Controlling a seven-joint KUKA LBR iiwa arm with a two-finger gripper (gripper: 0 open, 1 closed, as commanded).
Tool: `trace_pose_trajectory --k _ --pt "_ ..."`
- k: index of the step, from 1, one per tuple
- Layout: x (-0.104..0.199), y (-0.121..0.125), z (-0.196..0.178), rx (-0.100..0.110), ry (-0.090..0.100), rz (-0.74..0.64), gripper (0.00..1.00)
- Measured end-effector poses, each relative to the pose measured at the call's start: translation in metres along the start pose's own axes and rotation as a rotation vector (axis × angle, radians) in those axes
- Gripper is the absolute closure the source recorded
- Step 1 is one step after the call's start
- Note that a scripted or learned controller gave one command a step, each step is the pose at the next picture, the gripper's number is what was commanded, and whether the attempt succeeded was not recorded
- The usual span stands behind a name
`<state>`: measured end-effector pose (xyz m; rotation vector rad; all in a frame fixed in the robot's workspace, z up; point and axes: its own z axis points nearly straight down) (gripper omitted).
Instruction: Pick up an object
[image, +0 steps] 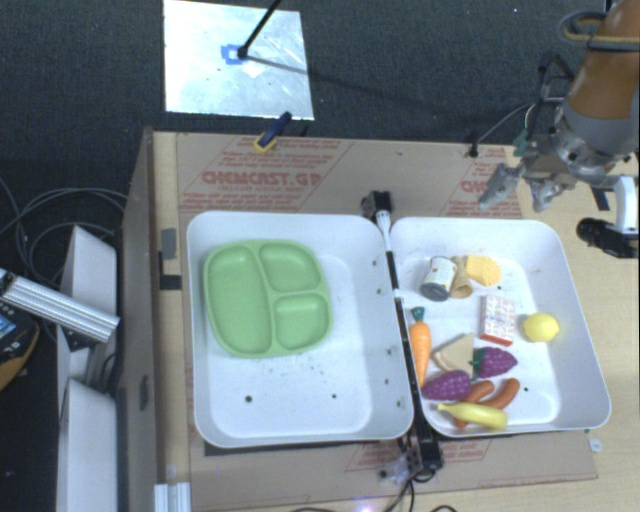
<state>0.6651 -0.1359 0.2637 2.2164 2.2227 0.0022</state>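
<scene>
The jaws stand open and empty, two grey fingers (497, 187) spread above the desk (330, 165) just beyond the far rim of the right bin (560, 240). The toy food lies in that bin, crowded toward its near corner. A good pick, I judge, is the lemon (541, 327), which sits apart; come straight down over it, well clear of the box (498, 319). The left bin (340, 400) carries a green tray (267, 297).

The grey arm with its orange band (603, 75) reaches in at the far right, wrist angled down and leftward. Its two-finger tool (522, 188) hangs with both grey fingers (497, 187) spread apart, nothing between them.
</scene>
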Motion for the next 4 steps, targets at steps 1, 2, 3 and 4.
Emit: trace_pose_trajectory --k 1,2,3,4 --pt "0.023 -0.026 0.127 0.005 0.001 0.001 0.0" --pt "0.04 -0.013 0.176 0.002 0.001 -0.002 0.0" --pt "0.04 -0.01 0.162 -0.007 0.0 -0.004 1.0" --pt "0.088 -0.038 0.077 -0.002 0.001 -0.002 1.0"
